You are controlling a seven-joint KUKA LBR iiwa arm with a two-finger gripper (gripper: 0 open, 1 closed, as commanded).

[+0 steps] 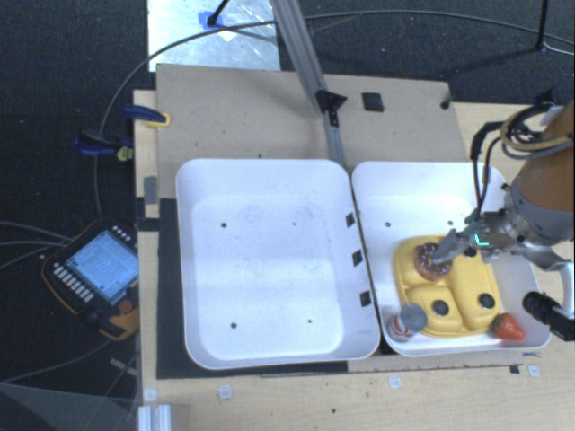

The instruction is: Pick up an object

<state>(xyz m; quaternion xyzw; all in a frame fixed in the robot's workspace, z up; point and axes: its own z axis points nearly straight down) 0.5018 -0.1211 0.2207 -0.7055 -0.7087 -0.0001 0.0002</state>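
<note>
Camera view from above: the grey two-finger gripper (446, 248) reaches in from the right over the right white bin (386, 196), its tips right at a small brown ring-shaped object (428, 261). That ring rests on the upper left of a yellow moulded plastic tray (458, 296) in this bin. Whether the tips are apart or clamped cannot be told. A red piece (509, 328) lies at the tray's lower right, a grey disc (412, 316) at its lower left.

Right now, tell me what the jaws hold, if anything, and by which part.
Cannot be told. The gripper sits at a brownish round object on the yellow tray in the right bin; any grasp is too small to see.
</note>
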